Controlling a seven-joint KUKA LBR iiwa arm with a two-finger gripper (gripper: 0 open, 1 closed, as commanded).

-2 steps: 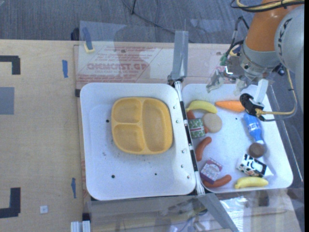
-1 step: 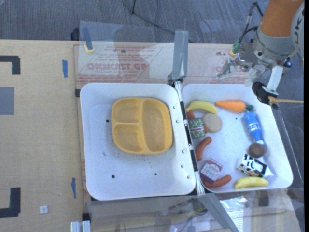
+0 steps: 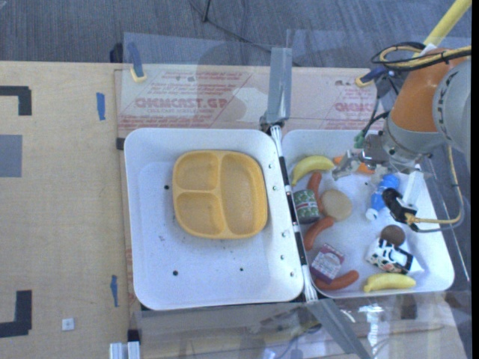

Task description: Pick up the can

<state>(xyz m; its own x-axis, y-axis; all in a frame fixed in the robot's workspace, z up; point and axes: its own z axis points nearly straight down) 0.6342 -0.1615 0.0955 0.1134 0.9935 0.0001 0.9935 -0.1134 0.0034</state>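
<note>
Camera view, from above: the gripper (image 3: 380,172) hangs over the far part of the right bin (image 3: 441,264); whether it is open or closed cannot be told. The can (image 3: 305,205) lies to its left and nearer the camera, by the bin's left wall, below a banana (image 3: 310,166). A yellow plate (image 3: 220,194) sits in the left bin (image 3: 150,275).

A yellow divided plate (image 3: 220,194) lies in the left white bin (image 3: 150,275). In the right bin (image 3: 441,271), a banana (image 3: 312,166) lies near the top left with a tan potato-like lump (image 3: 336,204) below it. A red sausage (image 3: 319,232) lies aslant beside a small pink carton (image 3: 326,261), and another sausage (image 3: 337,280) rests at the front edge. A second banana (image 3: 388,282) lies just beside a black-and-white cow toy (image 3: 388,256). The wooden bench (image 3: 60,200) carries blue tape marks.
</note>
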